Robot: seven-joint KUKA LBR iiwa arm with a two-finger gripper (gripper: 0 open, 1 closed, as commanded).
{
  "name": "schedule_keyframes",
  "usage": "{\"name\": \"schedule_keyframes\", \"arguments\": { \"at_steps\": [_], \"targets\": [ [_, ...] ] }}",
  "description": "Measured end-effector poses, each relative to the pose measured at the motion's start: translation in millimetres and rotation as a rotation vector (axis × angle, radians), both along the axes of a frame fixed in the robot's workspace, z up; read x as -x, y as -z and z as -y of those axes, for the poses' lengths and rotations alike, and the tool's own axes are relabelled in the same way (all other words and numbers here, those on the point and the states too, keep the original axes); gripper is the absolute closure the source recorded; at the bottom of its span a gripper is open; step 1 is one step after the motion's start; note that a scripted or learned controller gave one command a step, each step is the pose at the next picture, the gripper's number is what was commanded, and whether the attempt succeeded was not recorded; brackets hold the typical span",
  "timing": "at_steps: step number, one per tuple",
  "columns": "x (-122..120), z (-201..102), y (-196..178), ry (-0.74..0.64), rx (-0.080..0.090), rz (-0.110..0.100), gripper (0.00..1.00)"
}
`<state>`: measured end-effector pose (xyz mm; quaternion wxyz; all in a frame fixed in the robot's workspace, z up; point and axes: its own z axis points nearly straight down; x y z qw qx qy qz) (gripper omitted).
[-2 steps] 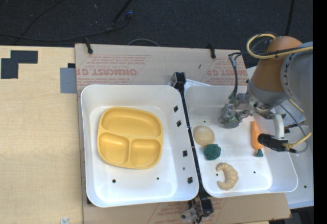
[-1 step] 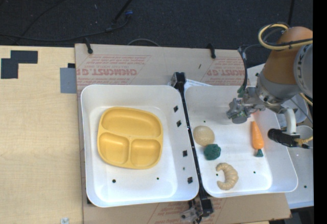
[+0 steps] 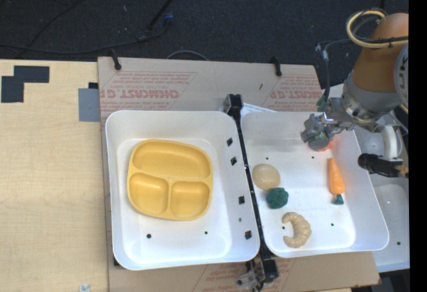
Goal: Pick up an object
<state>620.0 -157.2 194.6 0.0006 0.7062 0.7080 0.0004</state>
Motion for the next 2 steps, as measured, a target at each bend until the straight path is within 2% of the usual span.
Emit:
{"name": "schedule_keyframes", "arguments": {
  "at_steps": [1,2],
  "targets": [
    [-1,1,-53,0.000,0.001,0.001,1.00],
    [10,-41,-51,-0.001,-0.002,-0.006,1.00]
  ]
}}
